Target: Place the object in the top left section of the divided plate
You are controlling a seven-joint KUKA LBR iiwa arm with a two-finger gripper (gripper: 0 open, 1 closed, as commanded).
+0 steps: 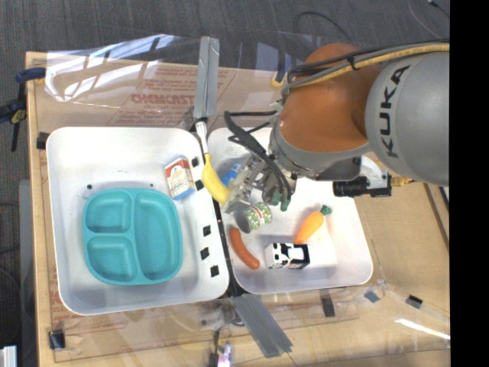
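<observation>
A teal divided plate (132, 235) lies in the left bin (69, 151); its three sections hold nothing. My gripper (254, 192) hangs low in the right bin (348, 258), under the orange wrist band, just above a green and white can (257, 216). A yellow banana (212, 180) lies at the gripper's left, against the wall between the bins. A blue item (233, 171) peeks out beside the banana. The fingers are tangled with cables and clutter.
A small red and white carton (179, 178) stands in the left bin above the plate's right edge. In the right bin lie a red sausage (244, 248), a carrot (312, 225) and a black and white block (288, 255). The arm's body covers the right bin's upper part.
</observation>
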